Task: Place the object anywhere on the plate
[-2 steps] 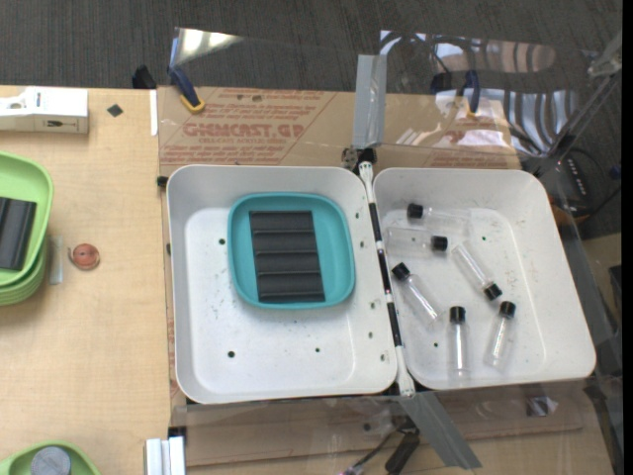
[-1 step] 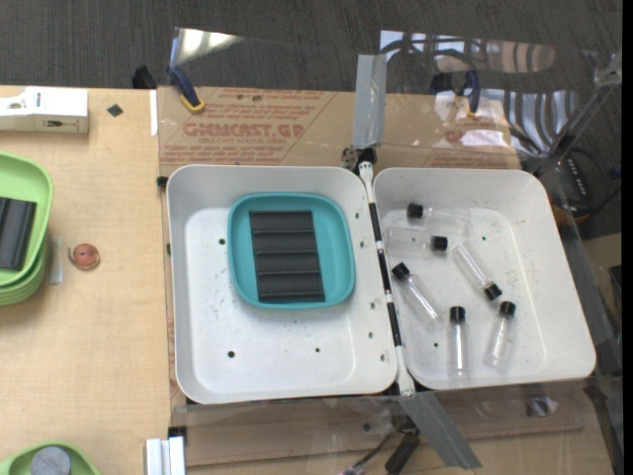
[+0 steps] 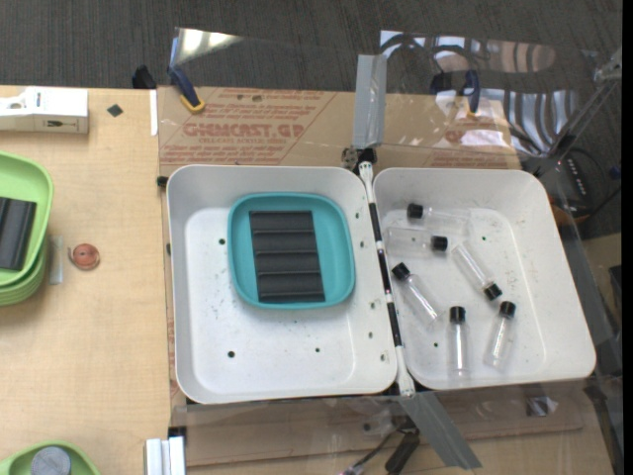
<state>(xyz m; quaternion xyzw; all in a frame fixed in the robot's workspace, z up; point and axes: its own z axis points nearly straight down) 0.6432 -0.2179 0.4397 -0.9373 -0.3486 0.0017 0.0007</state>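
Six capped vials (image 3: 459, 336) lie loose in the right bin (image 3: 524, 255), with the teal plate (image 3: 240, 255) in the left bin (image 3: 198, 315). I cannot tell how the gripper's jaws stand. I would set them crosswise astride one isolated vial, with its neighbours outside them.

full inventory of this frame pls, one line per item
shallow white bins: 2, white, side by side on the bench
square teal plastic plate: 1, teal with a dark ribbed insert, in the left bin
clear tubes with black caps: 6, transparent, scattered in the right bin
stacked lime-green trays: lime green, count unclear, at the left edge of the bench
small round reddish disc: 1, reddish-brown, on the bench beside the green trays
brown printed cardboard sheet: 1, brown, behind the bins
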